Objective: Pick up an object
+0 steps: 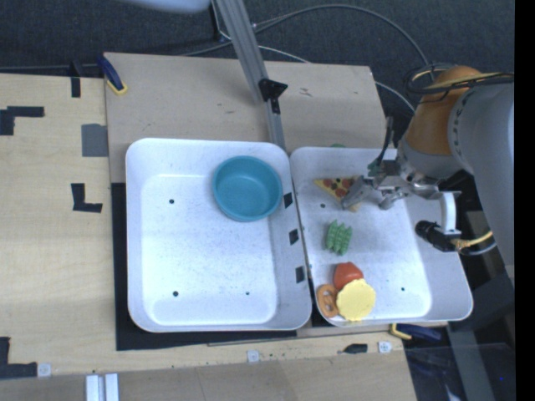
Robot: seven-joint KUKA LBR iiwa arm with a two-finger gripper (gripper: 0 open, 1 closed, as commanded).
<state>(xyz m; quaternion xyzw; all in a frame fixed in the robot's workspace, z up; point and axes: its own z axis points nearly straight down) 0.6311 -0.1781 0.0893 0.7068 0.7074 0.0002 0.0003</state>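
Care should be taken as the gripper (361, 195), its fingers seemingly spread though this cannot be told surely, is lowered squarely over the pizza slice (335, 187) lying just beside it in the right bin (435, 299).

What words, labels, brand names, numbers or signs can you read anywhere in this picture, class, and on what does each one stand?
None can be read.
The blue bowl, the green toy, the yellow toy and both white bins bear no print.
The black tape marks on the bench are plain shapes, not letters.
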